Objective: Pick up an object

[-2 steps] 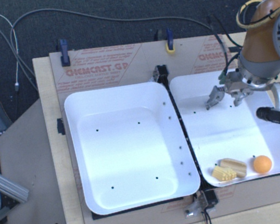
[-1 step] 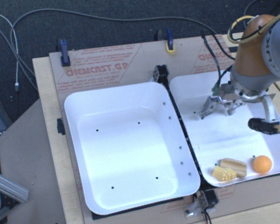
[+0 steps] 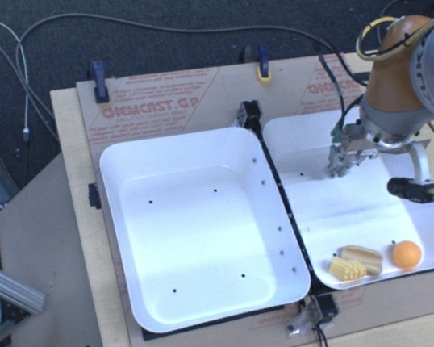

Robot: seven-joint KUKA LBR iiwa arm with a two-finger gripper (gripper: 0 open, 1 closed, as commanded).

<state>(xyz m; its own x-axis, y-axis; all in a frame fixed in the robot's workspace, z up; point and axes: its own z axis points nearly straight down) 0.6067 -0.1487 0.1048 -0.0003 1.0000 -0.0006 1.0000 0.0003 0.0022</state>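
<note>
In the right bin, near its front edge, lie a yellow corn-like piece, a tan bread-like piece touching it, and an orange ball a little to their right. My gripper hangs over the back half of that bin, well apart from all three objects. Nothing shows between its fingers. The grey arm with its orange band reaches in from the right.
The left bin sits beside the right one, their rims meeting at a black divider. A black cable piece hangs by the arm over the right bin's right side. Clamps hold the cardboard base at the back.
</note>
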